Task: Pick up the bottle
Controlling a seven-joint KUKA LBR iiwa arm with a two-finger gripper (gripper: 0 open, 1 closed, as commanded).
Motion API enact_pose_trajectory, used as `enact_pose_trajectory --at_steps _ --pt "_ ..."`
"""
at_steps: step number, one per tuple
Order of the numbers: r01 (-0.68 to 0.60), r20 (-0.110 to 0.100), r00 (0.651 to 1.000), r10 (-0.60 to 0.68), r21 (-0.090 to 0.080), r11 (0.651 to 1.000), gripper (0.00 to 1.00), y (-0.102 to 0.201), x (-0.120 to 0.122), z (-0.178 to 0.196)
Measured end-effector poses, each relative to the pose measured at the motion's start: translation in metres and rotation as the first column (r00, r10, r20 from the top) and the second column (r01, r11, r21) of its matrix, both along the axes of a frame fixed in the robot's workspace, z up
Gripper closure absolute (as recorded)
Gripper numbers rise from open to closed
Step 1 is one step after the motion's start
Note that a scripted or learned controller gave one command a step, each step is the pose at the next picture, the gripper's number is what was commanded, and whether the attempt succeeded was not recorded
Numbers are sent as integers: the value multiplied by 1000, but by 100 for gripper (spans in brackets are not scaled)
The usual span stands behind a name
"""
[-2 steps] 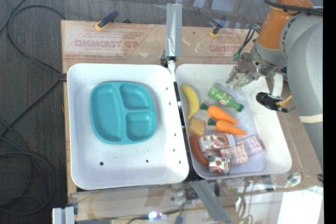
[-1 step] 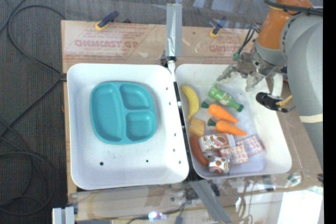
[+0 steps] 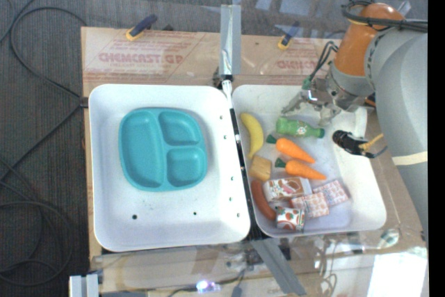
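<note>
Two shallow white bins are seen side by side on the surface (image 3: 104,45), whose board carries faded red lettering that appears to read "CHEMCAST GP" at about eleven o'clock; a similar mark at one o'clock is too pale to be read. The left bin (image 3: 104,219) is occupied by a teal divided plate (image 3: 165,148). In the right bin (image 3: 365,209), a green bottle (image 3: 299,127) is shown lying on its side near the top, with a pale label whose print cannot be made out. The pincer (image 3: 311,100) is pictured just above the bottle, at roughly twelve o'clock from it, its fingers spread apart and nothing held between them. A banana (image 3: 252,133) is seen at nine o'clock from the bottle and two carrots (image 3: 295,149) at six o'clock. Small red-and-white cartons (image 3: 306,198) are grouped at the bin's lower end, their printing illegible.
</note>
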State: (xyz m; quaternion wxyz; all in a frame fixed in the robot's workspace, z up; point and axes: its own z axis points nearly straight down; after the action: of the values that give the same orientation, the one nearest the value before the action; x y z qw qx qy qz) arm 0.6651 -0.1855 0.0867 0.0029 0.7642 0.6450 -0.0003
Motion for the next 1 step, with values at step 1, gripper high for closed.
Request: enact_pose_trajectory --at_steps 1 --pt "-3 0 1000 3 -4 1000 100 0 1 7"
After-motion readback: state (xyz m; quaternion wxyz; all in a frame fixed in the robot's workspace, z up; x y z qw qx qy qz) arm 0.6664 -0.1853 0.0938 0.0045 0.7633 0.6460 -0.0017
